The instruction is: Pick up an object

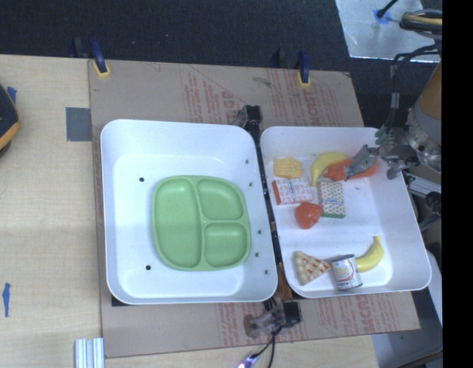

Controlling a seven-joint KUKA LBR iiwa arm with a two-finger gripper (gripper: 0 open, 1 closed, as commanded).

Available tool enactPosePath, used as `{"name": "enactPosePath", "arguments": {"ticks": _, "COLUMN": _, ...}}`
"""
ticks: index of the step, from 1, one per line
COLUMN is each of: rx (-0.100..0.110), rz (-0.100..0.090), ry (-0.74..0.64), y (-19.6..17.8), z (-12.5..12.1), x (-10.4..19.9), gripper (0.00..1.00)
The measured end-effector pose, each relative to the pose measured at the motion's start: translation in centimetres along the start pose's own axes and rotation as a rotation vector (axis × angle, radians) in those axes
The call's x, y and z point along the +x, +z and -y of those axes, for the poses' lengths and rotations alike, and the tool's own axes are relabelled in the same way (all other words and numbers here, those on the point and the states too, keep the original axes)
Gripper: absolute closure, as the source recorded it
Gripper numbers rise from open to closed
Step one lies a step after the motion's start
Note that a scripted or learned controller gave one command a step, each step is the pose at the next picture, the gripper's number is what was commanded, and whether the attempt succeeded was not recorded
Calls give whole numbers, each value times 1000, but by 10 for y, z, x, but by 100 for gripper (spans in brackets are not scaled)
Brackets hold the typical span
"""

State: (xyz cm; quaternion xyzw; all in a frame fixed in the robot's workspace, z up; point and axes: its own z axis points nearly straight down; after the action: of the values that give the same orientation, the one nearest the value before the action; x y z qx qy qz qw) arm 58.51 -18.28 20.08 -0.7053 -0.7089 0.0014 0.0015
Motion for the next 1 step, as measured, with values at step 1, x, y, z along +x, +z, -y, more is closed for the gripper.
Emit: {"name": "enactPosePath", "arguments": {"ticks": 1, "rx": -1, "rz": 0, "ry": -1, "y": 30, "z": -71, "x": -24, "gripper": 0}}
